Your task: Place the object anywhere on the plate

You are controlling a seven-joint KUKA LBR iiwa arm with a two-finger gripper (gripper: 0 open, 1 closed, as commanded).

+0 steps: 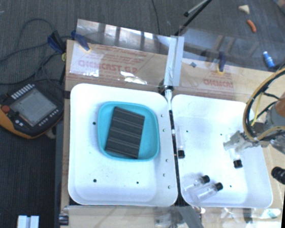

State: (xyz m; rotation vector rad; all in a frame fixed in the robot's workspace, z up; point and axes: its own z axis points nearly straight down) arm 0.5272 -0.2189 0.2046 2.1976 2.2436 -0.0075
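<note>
Two shallow white bins sit side by side on the table [223,76]. In the left bin [74,174] lies a teal plate [101,127] with rounded corners, and a dark ribbed rectangular block [125,132] rests flat on it, lying wholly inside the plate's rim, slightly tilted. The right bin [203,118] has small black marks on its floor and clear bits near its front edge. The arm reaches in from the right, its pincer [236,144] low over the right bin's far right part, well apart from the plate. A handheld control pendant [28,110] lies on the dark floor to the left of the table.
</note>
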